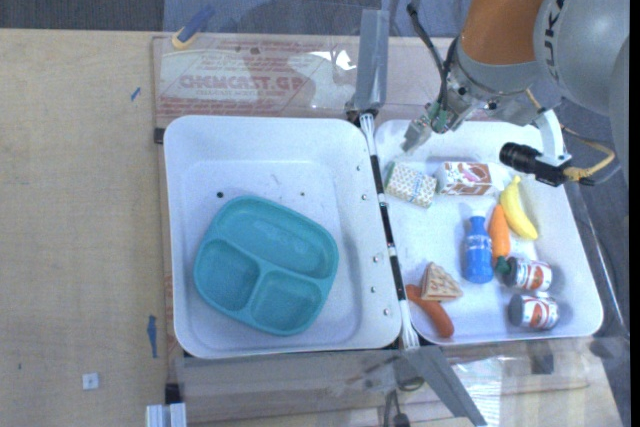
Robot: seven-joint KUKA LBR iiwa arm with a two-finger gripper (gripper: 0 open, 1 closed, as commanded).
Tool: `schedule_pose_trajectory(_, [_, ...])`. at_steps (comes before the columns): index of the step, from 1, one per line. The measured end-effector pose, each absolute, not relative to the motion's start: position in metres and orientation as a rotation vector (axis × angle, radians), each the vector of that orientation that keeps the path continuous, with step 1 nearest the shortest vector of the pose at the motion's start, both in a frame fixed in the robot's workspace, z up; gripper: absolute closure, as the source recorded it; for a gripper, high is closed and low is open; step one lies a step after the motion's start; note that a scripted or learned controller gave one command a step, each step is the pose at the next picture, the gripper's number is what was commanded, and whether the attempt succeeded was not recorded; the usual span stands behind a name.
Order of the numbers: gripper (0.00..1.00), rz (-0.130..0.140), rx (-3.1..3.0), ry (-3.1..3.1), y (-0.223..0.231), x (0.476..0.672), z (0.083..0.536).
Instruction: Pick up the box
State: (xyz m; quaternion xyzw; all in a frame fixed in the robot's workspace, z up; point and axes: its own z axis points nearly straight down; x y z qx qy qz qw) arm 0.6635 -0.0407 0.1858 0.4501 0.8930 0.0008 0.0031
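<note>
One small patterned cardboard box (411, 184), glossy white bin (585, 275), hand (428, 127) above

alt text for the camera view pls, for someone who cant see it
The gripper hangs over the right bin, just above a small pale box lying among toy food and cans. The left bin holds a teal divided plate.

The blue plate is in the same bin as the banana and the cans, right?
No. The camera view shows the blue plate alone in the left bin. The banana and the cans are in the right bin.
</note>
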Motion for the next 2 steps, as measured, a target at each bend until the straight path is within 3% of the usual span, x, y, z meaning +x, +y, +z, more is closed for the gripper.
schedule_pose_trajectory(1, [1.00,0.001,0.680,3.063,-0.089,0.645,0.187])
schedule_pose_trajectory(2, [1.00,0.002,0.243,3.126,-0.070,0.649,0.187])
